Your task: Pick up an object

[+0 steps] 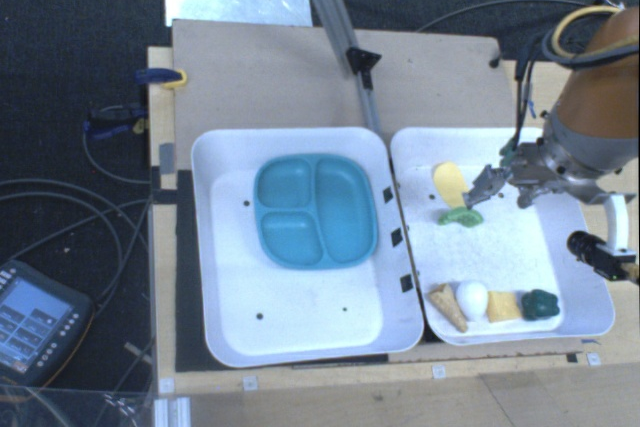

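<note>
My claw (487, 187) sits just above-right of the green piece (460, 216) in the right bin (580, 260) — its long axis runs left-right. Claw state — I cannot tell.

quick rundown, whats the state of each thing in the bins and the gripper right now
blue divided plate: flat in left bin, compartments bare
yellow piece: lying flat, right bin
green piece: lying under the gripper tip
ice cream cone: on its side
white egg: resting at front wall
yellow block: flat
dark green piece: resting at front wall
</note>
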Controlling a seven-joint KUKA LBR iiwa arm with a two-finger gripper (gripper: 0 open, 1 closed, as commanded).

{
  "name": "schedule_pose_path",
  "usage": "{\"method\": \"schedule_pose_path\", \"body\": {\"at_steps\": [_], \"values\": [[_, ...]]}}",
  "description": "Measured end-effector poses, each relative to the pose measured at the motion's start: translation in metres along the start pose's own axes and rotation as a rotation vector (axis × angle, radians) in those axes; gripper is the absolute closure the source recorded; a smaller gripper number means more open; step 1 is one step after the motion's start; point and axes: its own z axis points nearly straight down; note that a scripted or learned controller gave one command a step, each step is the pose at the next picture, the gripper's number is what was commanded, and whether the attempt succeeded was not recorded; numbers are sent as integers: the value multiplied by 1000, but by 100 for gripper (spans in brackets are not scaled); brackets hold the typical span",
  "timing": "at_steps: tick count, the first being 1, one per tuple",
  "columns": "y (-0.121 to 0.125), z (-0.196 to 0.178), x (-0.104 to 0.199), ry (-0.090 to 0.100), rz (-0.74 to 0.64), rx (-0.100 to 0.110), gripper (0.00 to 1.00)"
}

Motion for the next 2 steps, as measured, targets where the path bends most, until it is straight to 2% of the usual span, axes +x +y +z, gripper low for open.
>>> {"method": "schedule_pose_path", "body": {"at_steps": [2], "values": [[14, 112, -2, 0, 0, 1, 0]]}}
